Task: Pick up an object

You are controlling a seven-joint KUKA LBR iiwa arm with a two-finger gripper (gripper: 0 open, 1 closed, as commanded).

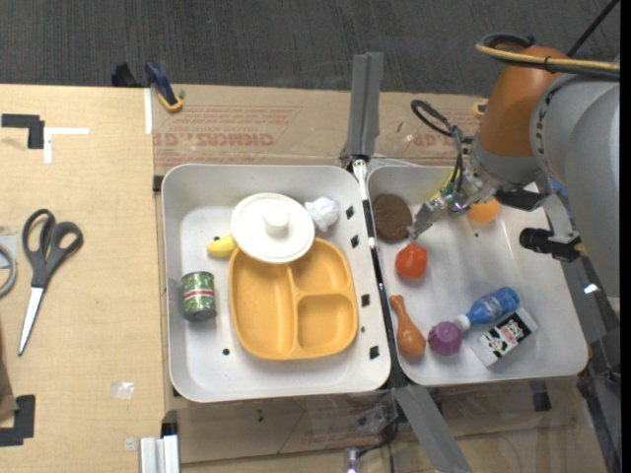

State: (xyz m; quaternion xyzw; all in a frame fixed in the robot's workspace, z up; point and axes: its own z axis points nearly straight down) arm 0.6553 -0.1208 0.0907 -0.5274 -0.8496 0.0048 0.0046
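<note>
Over on the right side of the table point(79, 363), the grey arm with its orange band point(513, 111) leans into the right white bin point(552, 358), and the gripper point(426, 217) sits low near that bin's upper left corner. I honestly can't tell how the gripper is set, it's too small and dark at this angle, and nothing is visibly caught in it. Its tip is just beside a brown fuzzy oval thing point(391, 216) and above a red tomato-like ball point(411, 261). A small orange ball point(483, 211) peeks out near the wrist. Lower down in that bin lie an orange bowling-pin shaped toy point(405, 328), a purple round toy point(445, 338), a blue plastic bottle point(491, 306) and a black-and-white carton point(506, 336) just beside the bottle.

Left white bin point(177, 264) holds a yellow-orange divided tray point(293, 313), with a white round lid point(273, 227) overlapping its top edge, a yellow piece point(221, 246), a green can point(198, 296) and a white crumpled bit point(322, 211).

Black-handled scissors point(41, 254) lie on the table, far left.
</note>
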